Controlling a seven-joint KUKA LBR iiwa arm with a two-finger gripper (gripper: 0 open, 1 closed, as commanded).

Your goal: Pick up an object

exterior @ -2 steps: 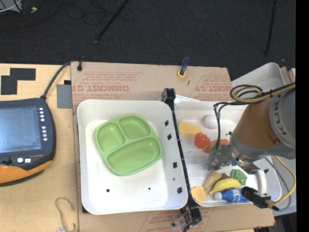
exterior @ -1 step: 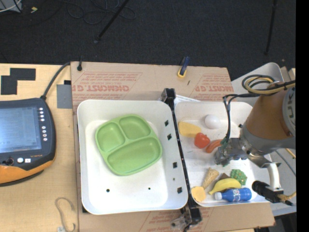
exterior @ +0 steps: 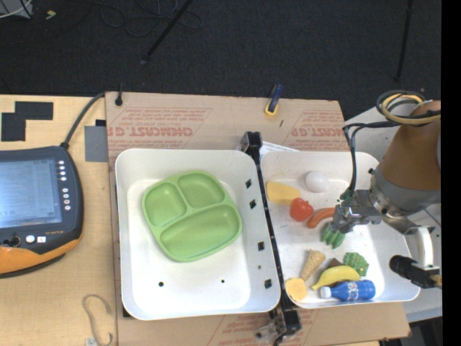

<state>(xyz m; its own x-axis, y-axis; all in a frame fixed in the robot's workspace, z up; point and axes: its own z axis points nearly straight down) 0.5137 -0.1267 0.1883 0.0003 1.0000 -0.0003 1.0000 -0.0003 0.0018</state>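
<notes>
Gripper [exterior: 344, 220] low in right bin [exterior: 284, 166] — just above green toy [exterior: 333, 235]

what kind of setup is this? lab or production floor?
Most likely a research lab bench, not production. The two white bins sit on taped-down cardboard, a teach pendant lies on the bench beside them, loose cables trail on the dark floor behind, and the items are toy food such as a plastic banana.
</notes>
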